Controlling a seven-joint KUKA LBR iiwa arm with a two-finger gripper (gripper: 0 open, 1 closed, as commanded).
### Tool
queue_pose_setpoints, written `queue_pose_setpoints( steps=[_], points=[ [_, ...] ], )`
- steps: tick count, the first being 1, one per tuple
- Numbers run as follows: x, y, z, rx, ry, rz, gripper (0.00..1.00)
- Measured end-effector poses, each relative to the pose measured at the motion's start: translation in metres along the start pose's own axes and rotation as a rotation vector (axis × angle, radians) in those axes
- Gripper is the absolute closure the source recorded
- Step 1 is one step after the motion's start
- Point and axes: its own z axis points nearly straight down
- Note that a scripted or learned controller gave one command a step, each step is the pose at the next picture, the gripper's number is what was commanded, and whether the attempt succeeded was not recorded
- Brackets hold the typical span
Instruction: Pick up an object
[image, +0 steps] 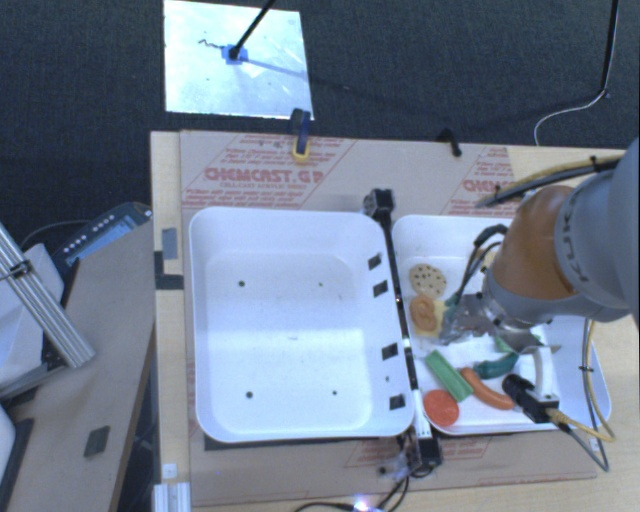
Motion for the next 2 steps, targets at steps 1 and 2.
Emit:
queue_pose_setpoints(
  steps=[1,2],
  points=[
    [-0.008,0.044,0.000,-0.002,-0.001,0.002,1.00],
    [-0.001,0.060,0.000,0.001,0.001,0.002,1.00]
  ],
)
